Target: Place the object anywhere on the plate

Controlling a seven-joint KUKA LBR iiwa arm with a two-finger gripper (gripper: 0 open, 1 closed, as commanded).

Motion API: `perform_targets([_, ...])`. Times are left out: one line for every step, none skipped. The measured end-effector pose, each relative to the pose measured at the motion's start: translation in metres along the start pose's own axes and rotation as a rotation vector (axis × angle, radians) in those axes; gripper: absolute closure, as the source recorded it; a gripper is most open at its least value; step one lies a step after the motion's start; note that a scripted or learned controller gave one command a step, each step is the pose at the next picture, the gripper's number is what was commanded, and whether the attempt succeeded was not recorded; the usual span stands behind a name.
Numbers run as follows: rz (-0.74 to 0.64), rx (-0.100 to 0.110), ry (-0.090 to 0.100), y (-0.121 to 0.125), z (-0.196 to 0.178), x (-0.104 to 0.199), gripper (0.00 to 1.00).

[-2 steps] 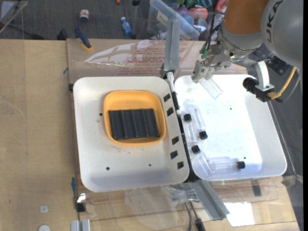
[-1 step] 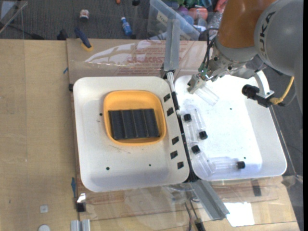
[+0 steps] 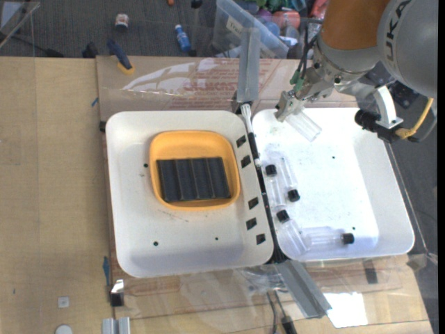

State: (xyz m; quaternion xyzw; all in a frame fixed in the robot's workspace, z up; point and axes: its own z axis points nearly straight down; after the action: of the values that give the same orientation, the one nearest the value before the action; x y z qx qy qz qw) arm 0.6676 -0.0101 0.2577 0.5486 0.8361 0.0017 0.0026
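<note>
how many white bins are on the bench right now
2. The left bin holds the orange plate with a dark ridged block on it. The right bin sits beside it, under the gripper.

Part of the maker's name, the letters "UKA", is seen on the grey arm (image 3: 410, 19) casing.

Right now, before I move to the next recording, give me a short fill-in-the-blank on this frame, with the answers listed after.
1. The orange plate lies in the ____ bin.
2. On the plate rests a dark ribbed object whose colour is ____.
3. The gripper is over the far edge of the ____ bin.
4. The band above the arm's wrist is ____.

Missing words: left; black; right; orange
</note>
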Motion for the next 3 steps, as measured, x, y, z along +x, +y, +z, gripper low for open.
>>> perform_targets([-0.052,0.000,-0.001,-0.003,-0.005,-0.007,1.00])
perform_targets([-0.049,-0.001,-0.001,-0.006,-0.026,-0.014,1.00])
perform_targets([-0.356,-0.002,-0.002,-0.012,-0.044,-0.029,1.00])
